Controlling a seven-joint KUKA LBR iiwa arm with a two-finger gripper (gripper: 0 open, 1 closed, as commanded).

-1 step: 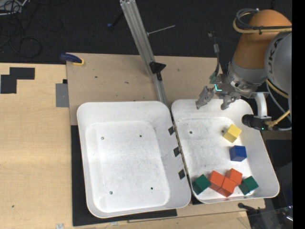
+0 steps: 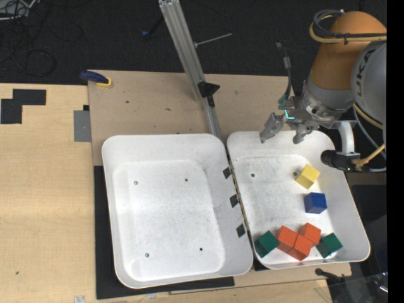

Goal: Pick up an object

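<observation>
Approach step, by judgement: nothing grasped yet. Two white bins (image 2: 167, 147) on the tabletop (image 2: 44, 188). Tool (image 2: 285, 134) spread wide, holding nothing, poised above the right bin's far rim. Nearest: one yellow cube (image 2: 307, 177), just below the tool. Beyond it: one blue cube (image 2: 315, 202), two orange, two green. Next: descend over one cube, then close.

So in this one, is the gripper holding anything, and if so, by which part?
Nothing is held. The gripper hangs open above the far end of the right bin, with nothing between its fingers; the blocks lie apart from it in the bin.
</observation>
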